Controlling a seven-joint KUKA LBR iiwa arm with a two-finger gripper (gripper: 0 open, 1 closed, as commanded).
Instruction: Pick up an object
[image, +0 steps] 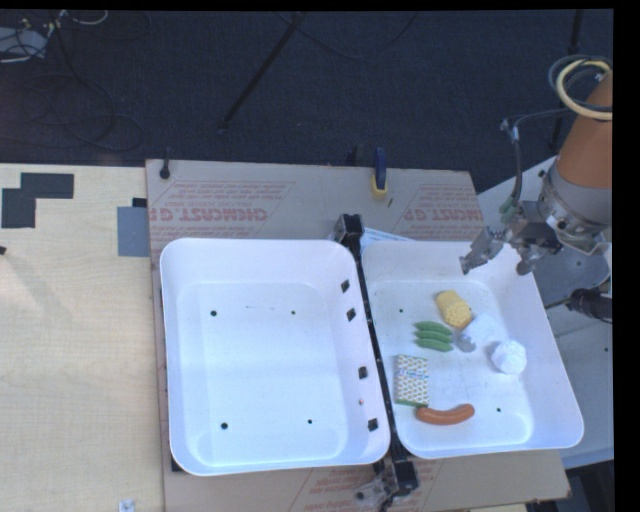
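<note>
In the right bin (560, 420), nearest lies a sausage (444, 414), then a packet (411, 379), a white ball (508, 356), beans (433, 335) and corn (454, 308). Beyond the bin's far corner the gripper (497, 252) hovers open, holding nothing. I judge it is the approach step; next it must come down over one object.

Cardboard sheet (262, 203) under the bins: red printed lettering, upside down from this camera, appears twice along the far edge. Reads roughly "GRAINGER"; not certain. Same red print at near edge, too cropped to read.
</note>
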